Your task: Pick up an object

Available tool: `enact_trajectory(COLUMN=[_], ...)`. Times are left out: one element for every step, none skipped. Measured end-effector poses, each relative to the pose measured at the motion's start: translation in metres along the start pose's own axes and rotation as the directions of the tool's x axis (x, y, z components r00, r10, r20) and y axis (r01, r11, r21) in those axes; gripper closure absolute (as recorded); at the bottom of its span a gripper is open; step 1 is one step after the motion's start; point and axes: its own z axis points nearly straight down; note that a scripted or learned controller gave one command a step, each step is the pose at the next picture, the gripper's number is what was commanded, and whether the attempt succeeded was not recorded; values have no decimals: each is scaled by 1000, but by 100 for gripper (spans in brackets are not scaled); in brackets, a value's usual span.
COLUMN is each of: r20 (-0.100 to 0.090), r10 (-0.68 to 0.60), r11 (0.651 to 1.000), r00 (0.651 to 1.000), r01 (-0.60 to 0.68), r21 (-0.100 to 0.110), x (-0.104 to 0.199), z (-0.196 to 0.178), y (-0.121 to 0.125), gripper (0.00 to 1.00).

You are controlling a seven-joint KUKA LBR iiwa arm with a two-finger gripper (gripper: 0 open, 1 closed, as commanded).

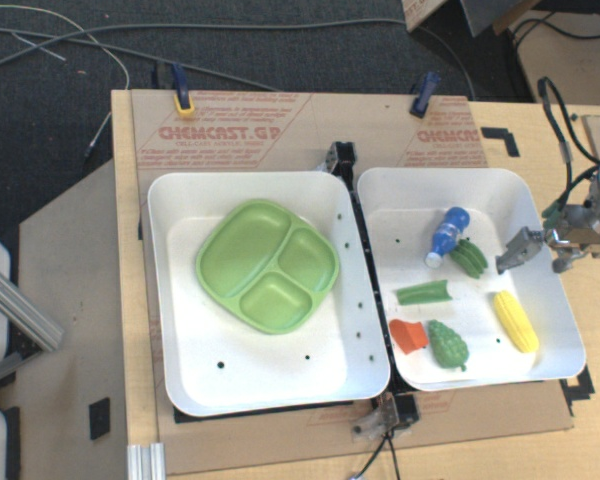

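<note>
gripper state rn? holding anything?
End effector: over the right bin's right edge, nothing visibly held; open or closed cannot be told.

A green divided plate (268,265) sits in the left bin (170,268), 2 blue clamps (183,98) pin the cardboard sheet (300,128), cables (70,43) trail across dark carpet.

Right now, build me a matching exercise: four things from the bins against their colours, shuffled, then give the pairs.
Things:
1. divided plate
2. bottle
3. corn cob
4. wedge-shaped piece beside the broccoli

Colours:
A. yellow
B. red-orange
C. light green
D. blue

Pairs: 1-C, 2-D, 3-A, 4-B
</note>
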Motion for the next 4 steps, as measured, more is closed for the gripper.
enact_trajectory(r20=[3,0,3,1], r10=[-3,-4,-3,-3], r11=[1000,1000,1000,1000], r00=[1000,1000,1000,1000], r01=[3,4,3,3], r21=[-12,-6,-11,-8], x=[0,11,14,14], z=[-6,48,107,155], y=[2,3,5,5], gripper=[0,0,0,0])
